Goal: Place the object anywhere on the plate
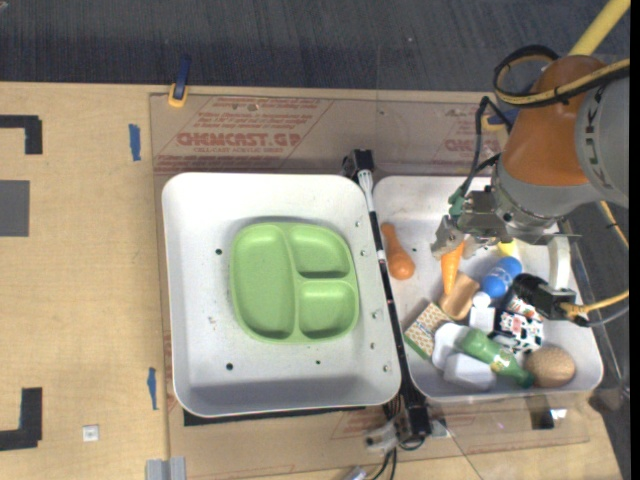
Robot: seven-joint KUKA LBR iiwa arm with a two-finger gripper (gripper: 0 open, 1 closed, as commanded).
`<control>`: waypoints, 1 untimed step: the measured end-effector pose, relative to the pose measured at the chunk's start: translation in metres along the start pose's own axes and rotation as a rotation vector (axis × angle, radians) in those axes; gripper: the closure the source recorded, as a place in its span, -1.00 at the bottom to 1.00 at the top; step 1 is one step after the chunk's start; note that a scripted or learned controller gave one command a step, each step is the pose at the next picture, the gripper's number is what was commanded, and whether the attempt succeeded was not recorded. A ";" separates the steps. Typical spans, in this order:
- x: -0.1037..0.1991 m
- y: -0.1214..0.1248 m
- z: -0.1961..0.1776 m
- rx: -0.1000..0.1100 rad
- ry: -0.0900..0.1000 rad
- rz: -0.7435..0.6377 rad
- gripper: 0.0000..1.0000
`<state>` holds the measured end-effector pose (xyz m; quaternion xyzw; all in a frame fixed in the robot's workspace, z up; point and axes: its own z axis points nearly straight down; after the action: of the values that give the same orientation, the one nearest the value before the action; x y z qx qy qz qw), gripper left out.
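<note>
One green three-compartment plate (295, 280) inside left bin (190, 298)

Slanted overhead view, both bins (190, 298)

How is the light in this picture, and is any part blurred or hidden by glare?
Camera view: even, soft light; the white bins look bright but keep their edges, the green plate shows faint sheen without glare. The arm is slightly soft, and the small objects beside it are grainy.

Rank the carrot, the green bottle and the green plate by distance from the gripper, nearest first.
1. Carrot, in the right bin, just left of the gripper.
2. Green bottle, near the right bin's front.
3. Green plate, in the left bin.
</note>
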<state>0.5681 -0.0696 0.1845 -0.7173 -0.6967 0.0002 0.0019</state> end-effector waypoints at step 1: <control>0.049 0.012 0.001 -0.004 -0.001 0.085 1.00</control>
<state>0.5813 -0.0209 0.1840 -0.7464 -0.6655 -0.0007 0.0002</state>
